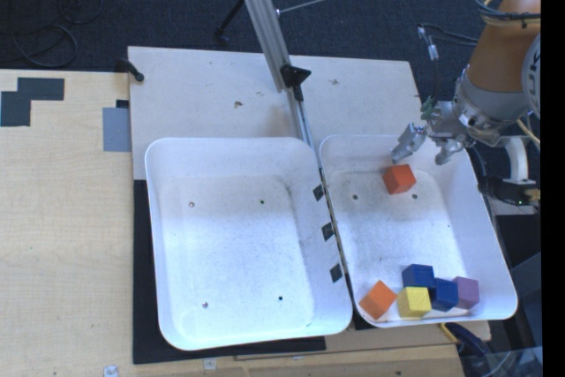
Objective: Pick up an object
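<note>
The arm comes in from the right and its gripper point(430, 142) hangs over the far end of the right bin point(494, 278), with its 2 fingers spread apart and nothing between them. One finger point(409, 141) reaches toward the red-orange cube point(399, 179) and the other point(448, 149) sits further right. The cube lies just below and a little left of that nearer finger, resting on the bin floor close to the far rim, apart from everything else, which I would guess is why it makes the easiest target: there is bare white floor on every side for the fingers to drop around it. It looks like a small, plain block with sharp edges, turned slightly so that a corner points toward the camera, its top face lit brighter than its sides. Whether the finger is touching it or merely hovering close above I cannot tell from this slant. The other pieces are huddled in the near corner of the same bin: an orange cube point(379, 298), a yellow cube point(413, 302), 2 blue cubes point(419, 276) pressed together and a purple cube point(467, 290) against the rim. Packed that tightly, they would likely be harder to get fingers around. The left bin point(177, 190) has just a few dark specks on its floor. My judgement is that the grasp has not happened yet, and the gripper needs to shift a little left and descend to straddle the block.
</note>
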`<action>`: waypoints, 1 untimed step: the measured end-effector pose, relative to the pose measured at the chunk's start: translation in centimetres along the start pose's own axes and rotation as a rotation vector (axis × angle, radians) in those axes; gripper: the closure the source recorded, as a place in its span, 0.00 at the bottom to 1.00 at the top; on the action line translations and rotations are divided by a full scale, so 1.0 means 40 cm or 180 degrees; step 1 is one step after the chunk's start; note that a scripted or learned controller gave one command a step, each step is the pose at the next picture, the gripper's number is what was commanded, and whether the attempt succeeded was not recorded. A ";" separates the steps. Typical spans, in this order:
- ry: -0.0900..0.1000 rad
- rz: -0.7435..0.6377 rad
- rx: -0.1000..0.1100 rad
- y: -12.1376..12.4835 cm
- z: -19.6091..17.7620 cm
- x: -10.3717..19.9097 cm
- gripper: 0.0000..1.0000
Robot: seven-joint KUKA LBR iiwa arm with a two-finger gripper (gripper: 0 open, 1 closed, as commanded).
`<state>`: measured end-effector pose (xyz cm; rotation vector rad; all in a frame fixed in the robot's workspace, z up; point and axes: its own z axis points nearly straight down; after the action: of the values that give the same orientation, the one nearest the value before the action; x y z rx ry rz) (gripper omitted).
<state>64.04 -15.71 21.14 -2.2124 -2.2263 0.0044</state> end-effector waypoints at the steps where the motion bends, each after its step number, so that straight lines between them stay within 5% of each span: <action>1: 0.0001 0.0023 -0.0005 0.047 0.247 0.001 0.00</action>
<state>65.87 -15.68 11.25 -2.2210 -2.2188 0.0025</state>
